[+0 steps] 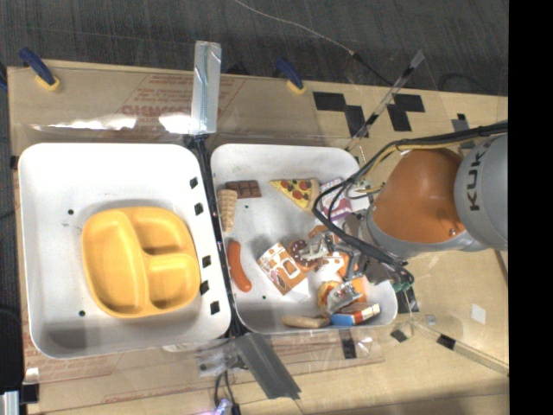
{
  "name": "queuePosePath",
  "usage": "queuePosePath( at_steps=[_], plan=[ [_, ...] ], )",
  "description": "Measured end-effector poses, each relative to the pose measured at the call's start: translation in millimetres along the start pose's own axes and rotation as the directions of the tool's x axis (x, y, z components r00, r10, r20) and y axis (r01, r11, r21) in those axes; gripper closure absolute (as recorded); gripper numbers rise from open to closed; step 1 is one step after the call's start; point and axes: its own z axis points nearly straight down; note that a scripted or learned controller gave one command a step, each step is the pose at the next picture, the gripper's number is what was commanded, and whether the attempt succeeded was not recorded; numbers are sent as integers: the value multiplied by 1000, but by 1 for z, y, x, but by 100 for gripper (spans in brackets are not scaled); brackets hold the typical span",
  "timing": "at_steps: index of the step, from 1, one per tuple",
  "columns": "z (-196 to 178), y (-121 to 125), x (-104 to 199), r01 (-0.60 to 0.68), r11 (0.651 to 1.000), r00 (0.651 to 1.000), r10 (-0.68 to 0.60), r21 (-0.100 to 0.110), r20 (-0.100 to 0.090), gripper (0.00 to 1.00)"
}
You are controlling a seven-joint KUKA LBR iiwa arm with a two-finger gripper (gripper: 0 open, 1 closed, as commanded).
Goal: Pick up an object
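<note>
Gripper [333,258], state indiscernible, low among right bin's [259,158] toys, beside snack packet [281,268].

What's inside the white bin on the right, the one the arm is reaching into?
Toy food lies in the right bin: a pizza slice, a chocolate bar, a sausage, an ice-cream cone and a small carton. The arm covers the bin's right side, so anything beneath it is hidden.

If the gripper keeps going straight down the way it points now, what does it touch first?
Most likely the orange-and-white packet lying under the gripper in the right bin, in the clutter beside the small printed carton. Depth is hard to judge from this slanted view.
</note>
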Motion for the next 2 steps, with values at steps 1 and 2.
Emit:
queuePosePath(
  at_steps=[1, 2],
  plan=[
    [-10, 2, -2, 9, 1000, 1000, -9, -1, -2, 100],
    [-118, 33, -3, -116, 993, 993, 116, -2, -7, 100]
  ],
)
